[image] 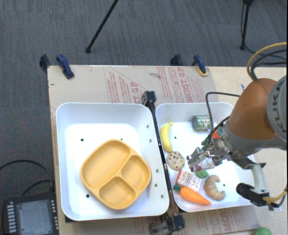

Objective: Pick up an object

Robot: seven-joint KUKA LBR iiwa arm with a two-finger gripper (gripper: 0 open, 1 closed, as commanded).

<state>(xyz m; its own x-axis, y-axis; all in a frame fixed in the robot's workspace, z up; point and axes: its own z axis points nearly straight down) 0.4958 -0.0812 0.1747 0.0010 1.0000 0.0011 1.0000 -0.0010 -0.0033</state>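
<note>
My gripper [201, 159] hangs low over the middle of the right bin [188, 105], with the grey and orange arm reaching in from the right. Around it lie a cookie [175, 160] just to its left, a small red and white carton [188, 180] below it, and a green item [202, 174] partly hidden under it. A banana [166, 136] lies at the bin's left wall and a green can [201, 122] near the back. An orange carrot [195, 196] and a croissant [215, 187] rest at the front.
The left bin [65, 116] holds a yellow divided plate [116, 173]. Blue clamps [64, 65] grip the bench's back edge. A tablet [30, 216] sits on the floor at the lower left.
</note>
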